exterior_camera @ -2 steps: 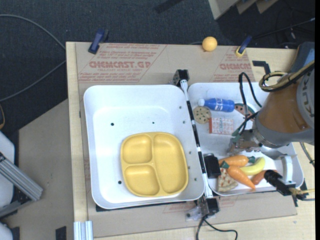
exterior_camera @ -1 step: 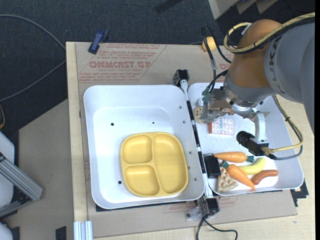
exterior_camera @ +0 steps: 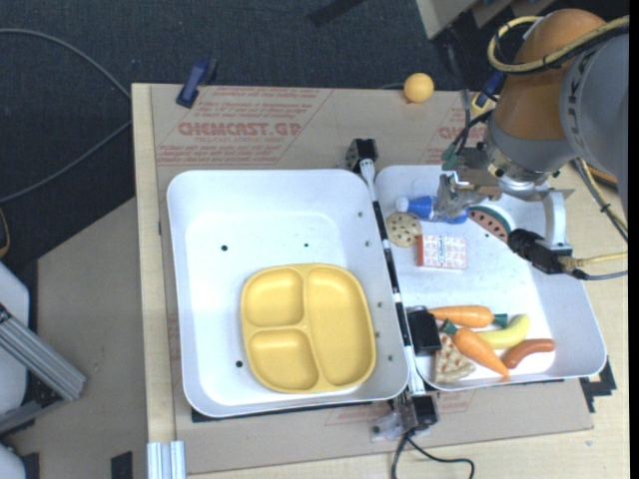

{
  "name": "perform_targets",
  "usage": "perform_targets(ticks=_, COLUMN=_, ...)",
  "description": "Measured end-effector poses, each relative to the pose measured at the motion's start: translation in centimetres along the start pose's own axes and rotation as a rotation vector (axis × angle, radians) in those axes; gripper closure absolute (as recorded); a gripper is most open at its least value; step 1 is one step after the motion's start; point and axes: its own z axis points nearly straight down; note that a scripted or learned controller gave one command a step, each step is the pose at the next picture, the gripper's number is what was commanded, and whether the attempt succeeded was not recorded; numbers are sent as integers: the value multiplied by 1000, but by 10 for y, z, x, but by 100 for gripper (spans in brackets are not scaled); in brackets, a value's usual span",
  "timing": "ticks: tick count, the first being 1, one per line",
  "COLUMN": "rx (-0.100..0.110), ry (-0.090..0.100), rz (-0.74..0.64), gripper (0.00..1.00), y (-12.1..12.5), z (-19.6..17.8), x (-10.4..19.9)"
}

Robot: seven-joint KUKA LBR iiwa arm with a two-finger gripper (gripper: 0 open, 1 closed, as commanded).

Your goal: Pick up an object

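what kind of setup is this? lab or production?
Most likely a research lab grasping bench, not production. A grey arm with loose cabling reaches over two white bins on a protective-paper-covered board, and the right bin holds toy food such as a carrot. The floor is dark carpet.

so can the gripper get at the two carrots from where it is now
Probably yes. The carrots lie uncovered at the near end of the right bin, the same bin the gripper hangs over; a sausage and banana crowd them.

Grey arm [exterior_camera: 599, 88], orange band [exterior_camera: 539, 78], yellow cable looped above the wrist
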Motion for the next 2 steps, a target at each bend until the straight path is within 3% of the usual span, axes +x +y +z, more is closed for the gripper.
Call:
perform_targets(ticks=1, rx=3, ry=1, rz=0, gripper=100, y=-23, z=41, x=-33)
perform_targets(ticks=2, rx=0, ry=0, rz=-2, gripper=100, y=15, z=101, x=-44)
